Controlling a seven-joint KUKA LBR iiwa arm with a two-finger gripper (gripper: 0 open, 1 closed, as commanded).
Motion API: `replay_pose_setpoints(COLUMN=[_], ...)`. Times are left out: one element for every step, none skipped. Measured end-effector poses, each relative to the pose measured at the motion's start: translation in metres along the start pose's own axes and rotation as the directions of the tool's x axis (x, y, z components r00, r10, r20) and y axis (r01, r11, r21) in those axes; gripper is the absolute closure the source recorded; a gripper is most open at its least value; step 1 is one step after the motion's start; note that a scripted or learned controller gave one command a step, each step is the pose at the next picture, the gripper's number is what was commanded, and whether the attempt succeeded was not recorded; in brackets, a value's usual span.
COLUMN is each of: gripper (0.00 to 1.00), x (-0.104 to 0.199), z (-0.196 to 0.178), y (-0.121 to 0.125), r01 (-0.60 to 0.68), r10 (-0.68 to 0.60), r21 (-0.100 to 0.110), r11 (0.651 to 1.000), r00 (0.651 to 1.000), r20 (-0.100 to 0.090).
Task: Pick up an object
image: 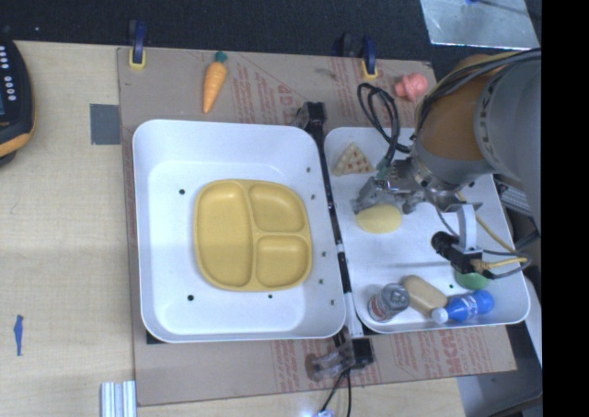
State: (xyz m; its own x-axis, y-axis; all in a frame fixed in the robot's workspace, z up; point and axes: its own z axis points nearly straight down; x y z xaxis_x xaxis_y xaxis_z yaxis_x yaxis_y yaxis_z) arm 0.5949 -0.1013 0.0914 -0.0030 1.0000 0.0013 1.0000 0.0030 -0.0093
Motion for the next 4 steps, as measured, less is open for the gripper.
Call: replay_pose_setpoints(gripper=[0.0, 0.0, 0.0, 0.0], x=[-0.025, -0.007, -0.028, -0.009], z=[-0.002, 0.0, -0.002, -0.002], y=[0.06, 0.019, 0.063, 0.013], r01=[0.003, 0.0, 0.003, 0.0], r10=[-0.003, 0.0, -0.003, 0.0], r21=[-0.013, -0.002, -0.011, -0.001], r11=[1.0, 1.0, 1.0, 1.0], r00=[1.0, 1.0, 1.0, 1.0], r20=[0.003, 0.001, 0.003, 0.0])
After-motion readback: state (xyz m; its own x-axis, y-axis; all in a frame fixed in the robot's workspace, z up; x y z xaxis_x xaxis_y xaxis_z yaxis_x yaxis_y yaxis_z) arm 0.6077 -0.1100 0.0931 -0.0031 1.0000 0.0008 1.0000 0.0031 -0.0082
